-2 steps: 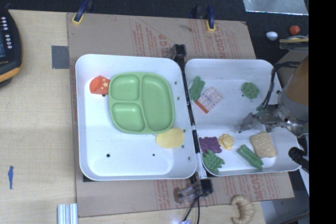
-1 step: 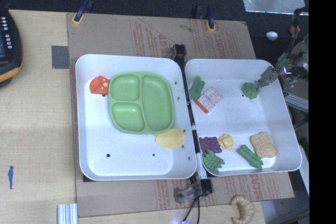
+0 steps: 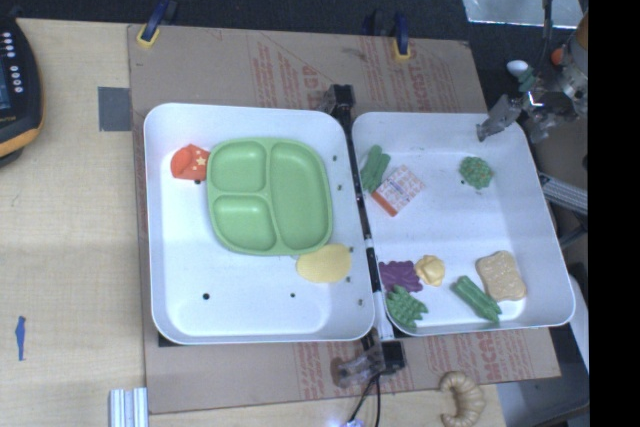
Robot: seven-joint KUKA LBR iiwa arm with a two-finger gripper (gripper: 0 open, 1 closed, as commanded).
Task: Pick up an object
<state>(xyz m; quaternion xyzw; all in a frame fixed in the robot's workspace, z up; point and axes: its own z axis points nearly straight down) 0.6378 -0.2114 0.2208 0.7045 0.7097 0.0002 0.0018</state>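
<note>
End effector [image 3: 498,122] sat at upper right of frame, over the top right corner of the right bin [image 3: 530,215], reaching in from the right edge. Whether it was released or clenched: could not tell, too small and dark against the rim. Nothing visible in its grasp.

Right bin contents: broccoli floret [image 3: 476,172] nearest the end effector, just below and left of it; red-and-white packet [image 3: 398,189] and a green pod [image 3: 374,167] toward the bin's upper left; purple grapes [image 3: 399,273], small yellow piece [image 3: 430,269], leafy green item [image 3: 405,306], green bean-like piece [image 3: 476,299] and bread slice [image 3: 501,276] along the bottom.

Left bin [image 3: 180,305]: green divided plate [image 3: 270,195], red item [image 3: 189,162] touching its left edge, yellow lemon-like piece [image 3: 325,264] at its lower right.

Judged step: approach, no pick begun. Broccoli looked the likeliest target. Next move would call for shifting inward off the rim, centring over the floret, then descending clear of the bin wall.
</note>
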